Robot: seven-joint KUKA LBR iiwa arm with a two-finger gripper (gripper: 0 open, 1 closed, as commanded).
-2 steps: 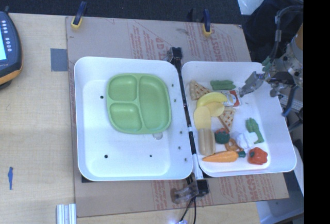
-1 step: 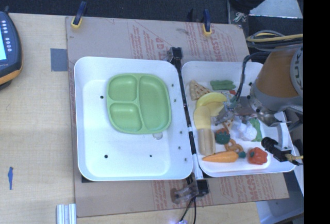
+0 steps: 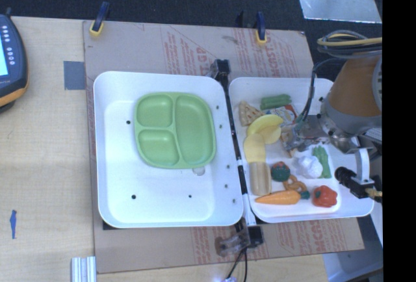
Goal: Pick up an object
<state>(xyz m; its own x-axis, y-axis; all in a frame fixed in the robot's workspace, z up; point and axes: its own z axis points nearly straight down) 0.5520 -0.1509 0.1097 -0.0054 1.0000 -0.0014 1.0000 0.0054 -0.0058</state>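
Note:
The right white bin point(image 3: 364, 210) holds several toy foods: a yellow banana point(image 3: 261, 134), a green bean pod point(image 3: 275, 101), an orange carrot point(image 3: 281, 197), a red strawberry point(image 3: 325, 195), a white crumpled piece point(image 3: 308, 165), a tan stick point(image 3: 260, 178) and a waffle-like wedge point(image 3: 247, 112). My gripper point(image 3: 299, 140) reaches down into this bin from the right, beside the banana and above the white piece. The orange-banded wrist point(image 3: 354, 95) looms over the bin's right side and hides part of it.
The left white bin point(image 3: 117, 206) holds a green divided plate point(image 3: 175, 129). Clamps point(image 3: 260, 28) pin the cardboard sheet at the back. A teach pendant point(image 3: 10, 56) lies at the far left. Cables point(image 3: 344, 40) loop behind the arm.

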